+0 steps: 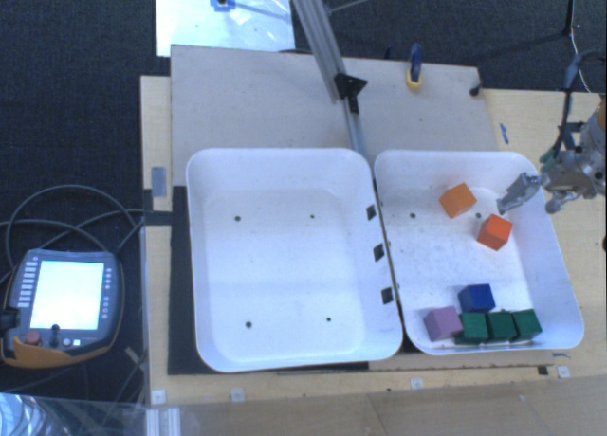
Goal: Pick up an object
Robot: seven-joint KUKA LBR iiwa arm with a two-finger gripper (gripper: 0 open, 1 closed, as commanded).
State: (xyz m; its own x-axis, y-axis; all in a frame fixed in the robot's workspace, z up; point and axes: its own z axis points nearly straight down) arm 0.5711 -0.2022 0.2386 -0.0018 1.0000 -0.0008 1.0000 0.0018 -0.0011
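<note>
The right white bin (427, 164) holds several cubes. An orange cube (457, 200) lies near its back, and a red-orange cube (494, 232) sits just right of it. Along the front edge are a blue cube (476, 297), a pink cube (441, 322) and green blocks (500, 326). My gripper (537, 197) hangs over the bin's right rim, open, with nothing between its fingers. Its left finger (517, 193) is just above and right of the red-orange cube, apart from it.
The left white bin (280, 254) sits beside the right one, with black clips (378, 252) along the shared wall. A slanted metal pole (318, 27) crosses the back. A yellow clamp (414, 64) is on the board's far edge. A teach pendant (62, 306) lies far left.
</note>
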